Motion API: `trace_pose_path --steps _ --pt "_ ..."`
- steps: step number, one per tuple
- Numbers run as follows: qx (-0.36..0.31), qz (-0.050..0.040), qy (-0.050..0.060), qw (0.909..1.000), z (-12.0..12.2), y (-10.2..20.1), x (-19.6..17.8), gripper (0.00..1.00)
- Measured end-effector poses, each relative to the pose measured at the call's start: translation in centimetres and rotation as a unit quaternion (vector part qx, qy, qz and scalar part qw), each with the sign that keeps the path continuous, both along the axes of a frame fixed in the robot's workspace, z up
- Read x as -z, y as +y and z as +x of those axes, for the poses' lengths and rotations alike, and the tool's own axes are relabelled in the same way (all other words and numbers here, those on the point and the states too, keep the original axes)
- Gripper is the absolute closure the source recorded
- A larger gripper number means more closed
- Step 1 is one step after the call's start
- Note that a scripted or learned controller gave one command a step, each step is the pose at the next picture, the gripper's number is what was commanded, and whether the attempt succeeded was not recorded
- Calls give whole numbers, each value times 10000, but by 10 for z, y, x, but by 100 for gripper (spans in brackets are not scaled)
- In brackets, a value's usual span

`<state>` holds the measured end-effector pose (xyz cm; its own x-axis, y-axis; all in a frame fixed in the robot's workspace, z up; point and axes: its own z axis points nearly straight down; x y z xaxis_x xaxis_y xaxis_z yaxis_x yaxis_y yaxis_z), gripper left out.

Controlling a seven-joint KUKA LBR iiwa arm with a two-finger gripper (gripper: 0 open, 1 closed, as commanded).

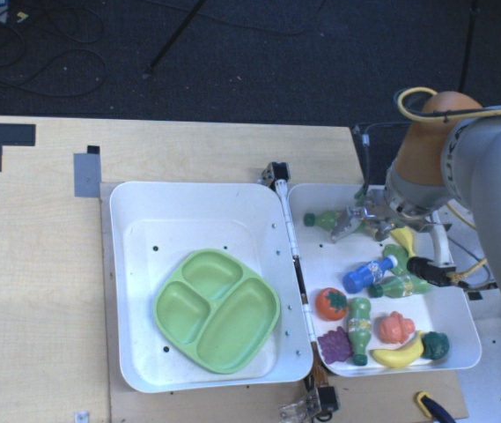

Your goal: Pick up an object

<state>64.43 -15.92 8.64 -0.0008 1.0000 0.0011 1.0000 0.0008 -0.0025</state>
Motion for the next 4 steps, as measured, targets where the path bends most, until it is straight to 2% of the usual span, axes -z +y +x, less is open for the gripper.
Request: trace_pose_path --steps 2,4 --pt "-10 17 11 10000 0 -27 0 0" --pt "-6 6 7 10000 0 -26 0 0"
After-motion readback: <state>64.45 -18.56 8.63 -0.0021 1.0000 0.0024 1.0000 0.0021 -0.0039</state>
